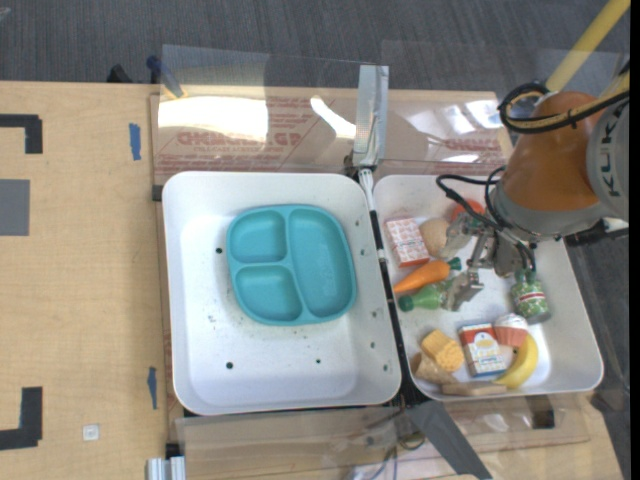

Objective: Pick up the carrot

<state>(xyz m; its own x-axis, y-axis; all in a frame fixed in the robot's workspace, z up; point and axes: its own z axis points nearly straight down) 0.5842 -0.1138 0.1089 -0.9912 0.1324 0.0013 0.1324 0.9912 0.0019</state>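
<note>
At the near edge of the right bin [580,368] lie a banana [520,365], a small carton [482,351] whose print is too small to read, and a yellow cheese piece [437,349]. Beyond them the carrot [424,276] lies beside the bin's left wall, a green piece [424,297] just below it and a red-checked packet [405,240] above. The gripper [478,265] hangs just right of the carrot; whether it is released or clenched, I cannot tell. The left bin [200,368] holds a teal divided plate [291,264]. Farther back on the counter [70,268], reddish lettering on a clear sheet [230,128] is illegible.
</note>
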